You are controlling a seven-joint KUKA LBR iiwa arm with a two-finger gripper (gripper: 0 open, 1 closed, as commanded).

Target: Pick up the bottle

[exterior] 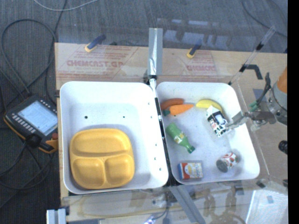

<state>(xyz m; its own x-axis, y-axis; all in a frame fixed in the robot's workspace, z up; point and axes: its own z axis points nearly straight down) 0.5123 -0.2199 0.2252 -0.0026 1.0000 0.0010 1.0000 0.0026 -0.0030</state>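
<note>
The green bottle [180, 137] lies on its side in the right bin [243, 101], near that bin's left wall, cap pointing toward the front right. My gripper [232, 122] reaches in from the right, low over the bin's right half. Its tip is against a small white and black carton [215, 121], well to the right of the bottle. Nothing shows the bottle touching the gripper.
Around the bottle lie a carrot [181, 109], a brown sausage [172, 102], a banana [208, 104], a red and white can [226, 162] and a small box [190, 170]. A yellow divided tray [102, 157] sits in the left bin [107, 97].
</note>
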